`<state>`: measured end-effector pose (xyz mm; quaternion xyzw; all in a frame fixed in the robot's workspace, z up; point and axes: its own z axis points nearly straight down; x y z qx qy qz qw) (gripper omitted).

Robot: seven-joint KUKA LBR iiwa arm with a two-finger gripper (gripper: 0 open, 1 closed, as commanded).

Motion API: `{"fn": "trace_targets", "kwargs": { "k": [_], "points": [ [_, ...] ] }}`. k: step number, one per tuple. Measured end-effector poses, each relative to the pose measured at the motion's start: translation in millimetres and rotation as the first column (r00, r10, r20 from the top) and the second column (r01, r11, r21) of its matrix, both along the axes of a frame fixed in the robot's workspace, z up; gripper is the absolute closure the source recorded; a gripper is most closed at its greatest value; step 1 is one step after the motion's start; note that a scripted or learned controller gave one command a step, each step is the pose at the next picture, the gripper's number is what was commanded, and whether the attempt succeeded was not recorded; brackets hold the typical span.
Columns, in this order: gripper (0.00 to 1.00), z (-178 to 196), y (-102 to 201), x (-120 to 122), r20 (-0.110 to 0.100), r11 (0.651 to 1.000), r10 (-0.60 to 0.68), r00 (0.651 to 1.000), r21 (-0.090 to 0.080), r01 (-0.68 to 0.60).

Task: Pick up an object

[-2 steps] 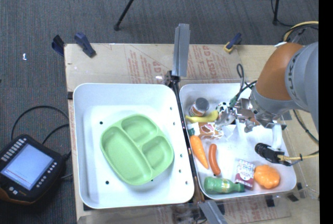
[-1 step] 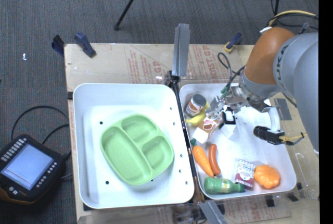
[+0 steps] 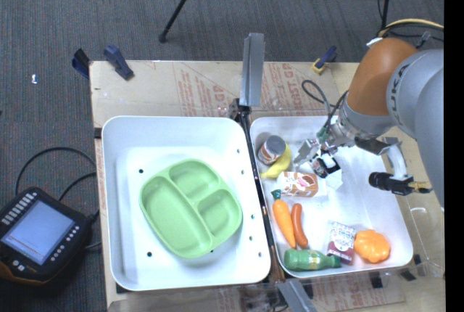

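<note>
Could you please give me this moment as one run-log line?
arm: over right bin | gripper: low beside banana and can | held: nothing visible | green tray: left bin

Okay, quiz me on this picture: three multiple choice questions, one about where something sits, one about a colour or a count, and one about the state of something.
1. Where does the green divided tray lie?
A. In the left bin
B. In the right bin
C. On the floor

2. What colour is the carrot beside the sausage?
A. Purple
B. Orange
C. White

3. How does the green bottle rest?
A. Standing upright
B. Lying on its side
C. Hanging from the pincer

Answers: 1 A, the tray lies flat in the left bin, apart from the food items. 2 B, the carrot is orange with a green top. 3 B, the bottle lies flat along the near wall of the right bin, while the pincer sits above the banana and can.
</note>
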<state>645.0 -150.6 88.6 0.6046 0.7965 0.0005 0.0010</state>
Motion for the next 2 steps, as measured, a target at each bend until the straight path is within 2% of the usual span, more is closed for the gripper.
{"fn": "trace_targets", "kwargs": {
  "k": [1, 2],
  "points": [
    [1.0, 10, 1, 1, 0.0, 1.0, 0.003, 1.0, 0.0, -0.003],
    [1.0, 118, 40, 0, -0.001, 0.994, 0.107, 0.994, 0.001, -0.107]
  ]
}}
